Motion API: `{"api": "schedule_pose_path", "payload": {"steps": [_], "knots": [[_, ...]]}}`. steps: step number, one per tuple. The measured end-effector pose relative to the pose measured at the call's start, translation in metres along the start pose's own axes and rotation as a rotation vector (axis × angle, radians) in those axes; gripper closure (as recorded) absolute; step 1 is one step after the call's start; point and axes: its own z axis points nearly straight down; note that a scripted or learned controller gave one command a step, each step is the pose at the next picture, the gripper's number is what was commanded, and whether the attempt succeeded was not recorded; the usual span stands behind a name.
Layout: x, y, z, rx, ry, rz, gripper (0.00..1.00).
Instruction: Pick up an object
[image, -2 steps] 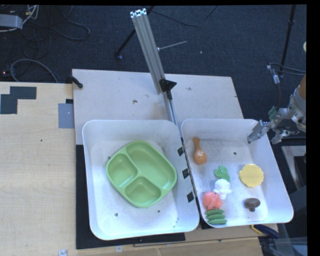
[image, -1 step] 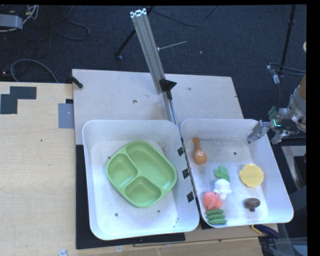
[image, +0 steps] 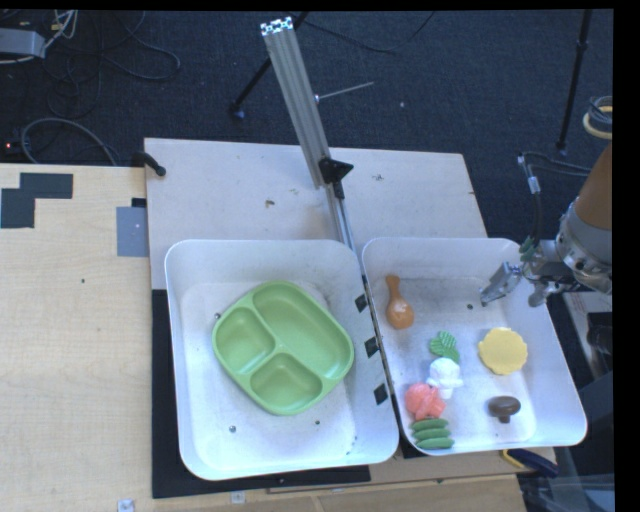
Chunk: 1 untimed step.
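One camera hangs fixed above the bench (image: 300, 190), set well back and tilted down at a slant. It faces the two white bins (image: 190, 400), which sit low in its view, with dark floor beyond the bench's far edge.

Green plate (image: 283, 346) with three parts, lying in left white bin (image: 190, 400). Long metal bar (image: 300, 100) up behind, on white board (image: 230, 190).

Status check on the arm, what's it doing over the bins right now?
Pincer over the right white bin, upper right corner, holding nothing. Round yellow piece lies just below it, untouched. Nothing between them.
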Motion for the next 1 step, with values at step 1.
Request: {"api": "schedule_pose_path", "payload": {"steps": [1], "knots": [[0.0081,-0.0053,0.0474,0.001,0.001,0.000,0.00]]}}
